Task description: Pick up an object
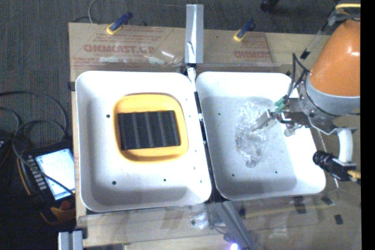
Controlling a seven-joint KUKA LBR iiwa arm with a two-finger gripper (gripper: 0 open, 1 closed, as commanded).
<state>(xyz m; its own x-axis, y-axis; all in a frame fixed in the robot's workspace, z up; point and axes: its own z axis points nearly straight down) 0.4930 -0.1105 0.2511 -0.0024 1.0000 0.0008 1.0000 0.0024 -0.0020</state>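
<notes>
We see the clear plastic bottle [251,132] lying in the right bin [222,173], with the gripper [270,117] at its upper right edge. We judge the pick not yet done: the bottle rests on the bin floor, unlifted. The yellow tray [151,152] sits in the bin left of it.

Both bins, the left bin [94,143] and the right bin [222,173], look like smooth matt white plastic. A crinkled clear plastic bottle [252,129] glints in the right one. The yellow tray [151,152] has a glossy rim around ribbed black inserts. The bench [140,47] top resembles printed brown cardboard.
</notes>
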